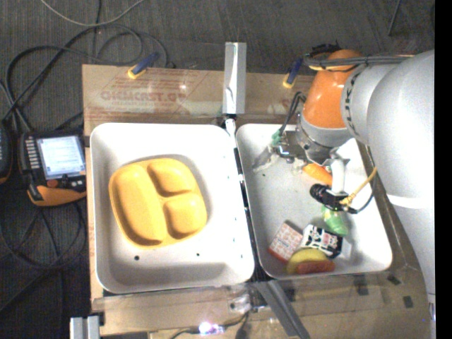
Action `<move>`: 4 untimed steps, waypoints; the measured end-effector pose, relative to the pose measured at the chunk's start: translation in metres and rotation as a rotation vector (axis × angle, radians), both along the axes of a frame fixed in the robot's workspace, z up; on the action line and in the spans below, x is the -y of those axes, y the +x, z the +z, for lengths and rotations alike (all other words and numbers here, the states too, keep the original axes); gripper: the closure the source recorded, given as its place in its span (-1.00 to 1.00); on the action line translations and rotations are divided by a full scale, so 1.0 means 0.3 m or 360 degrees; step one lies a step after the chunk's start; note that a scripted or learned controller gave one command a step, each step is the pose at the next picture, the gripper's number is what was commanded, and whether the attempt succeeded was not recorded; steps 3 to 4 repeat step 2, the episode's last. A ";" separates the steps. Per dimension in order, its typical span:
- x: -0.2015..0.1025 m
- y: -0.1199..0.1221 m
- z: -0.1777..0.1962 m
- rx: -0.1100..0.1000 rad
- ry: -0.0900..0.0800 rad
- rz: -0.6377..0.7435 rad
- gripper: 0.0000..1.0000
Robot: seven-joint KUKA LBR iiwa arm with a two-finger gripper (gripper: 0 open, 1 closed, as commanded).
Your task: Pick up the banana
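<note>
The banana (307,256) is a short yellow curved piece at the front of the right bin (367,260), lying beside a red item (318,266). My gripper (271,152) hangs over the back left corner of that bin, far from the banana. It is open and nothing is between its fingers. The grey arm with its orange band (326,101) comes in from the right above the bin's back edge.
In the right bin lie an orange carrot-like piece (316,169), a green item (336,222), a red and white box (284,240) and a black and white packet (324,240). A yellow compartment plate (159,200) sits in the left bin (106,260).
</note>
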State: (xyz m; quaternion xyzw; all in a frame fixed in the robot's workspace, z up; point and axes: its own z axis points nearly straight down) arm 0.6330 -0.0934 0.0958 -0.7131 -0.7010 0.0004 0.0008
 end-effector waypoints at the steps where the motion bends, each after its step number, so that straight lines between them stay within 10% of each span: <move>1: 0.095 -0.470 -0.017 0.0017 -0.0005 -0.0232 -1.00; 2: 0.064 -0.496 0.320 0.0001 0.0001 0.0280 -1.00; 4: 0.064 -0.496 0.320 0.0001 0.0001 0.0280 -1.00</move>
